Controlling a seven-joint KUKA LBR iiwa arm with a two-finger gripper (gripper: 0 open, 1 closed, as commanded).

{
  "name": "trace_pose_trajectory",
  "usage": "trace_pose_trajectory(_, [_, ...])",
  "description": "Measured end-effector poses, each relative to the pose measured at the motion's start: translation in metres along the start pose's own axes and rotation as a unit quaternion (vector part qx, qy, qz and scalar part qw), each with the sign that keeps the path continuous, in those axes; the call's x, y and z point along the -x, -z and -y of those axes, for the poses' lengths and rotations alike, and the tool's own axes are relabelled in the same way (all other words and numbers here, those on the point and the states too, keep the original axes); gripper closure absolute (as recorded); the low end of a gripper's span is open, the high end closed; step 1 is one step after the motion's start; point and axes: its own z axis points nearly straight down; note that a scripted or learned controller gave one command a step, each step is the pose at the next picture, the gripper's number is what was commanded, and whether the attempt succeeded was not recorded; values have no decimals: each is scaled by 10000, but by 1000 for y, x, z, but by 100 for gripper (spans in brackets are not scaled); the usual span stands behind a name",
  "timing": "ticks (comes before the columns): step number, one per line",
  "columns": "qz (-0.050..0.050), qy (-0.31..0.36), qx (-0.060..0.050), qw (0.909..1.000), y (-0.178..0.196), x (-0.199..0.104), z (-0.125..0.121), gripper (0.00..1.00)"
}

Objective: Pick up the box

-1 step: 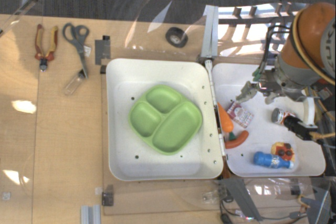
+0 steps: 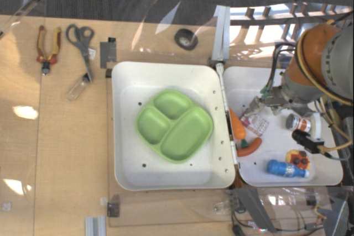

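The box (image 2: 256,123) is a small clear packet with reddish print. It lies in the left part of the right bin (image 2: 243,81), close to the dividing wall. My gripper (image 2: 264,101) hangs just above and slightly right of it, under the grey arm with its orange band (image 2: 310,58). Whether the gripper touches the box I cannot tell. Nothing is visibly lifted.
An orange carrot (image 2: 238,126) and a red sausage-like toy (image 2: 249,146) lie left of the box. A white bottle (image 2: 303,122), a blue bottle (image 2: 286,168) and a small dark toy (image 2: 300,158) sit further right. The left bin (image 2: 124,174) holds a green divided plate (image 2: 174,125). Pliers, scissors and a tape roll lie on the bench.
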Motion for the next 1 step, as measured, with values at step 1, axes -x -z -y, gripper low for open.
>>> trace_pose_trajectory(1, [97, 351, 173, 9992, -1, -26, 27, 0])
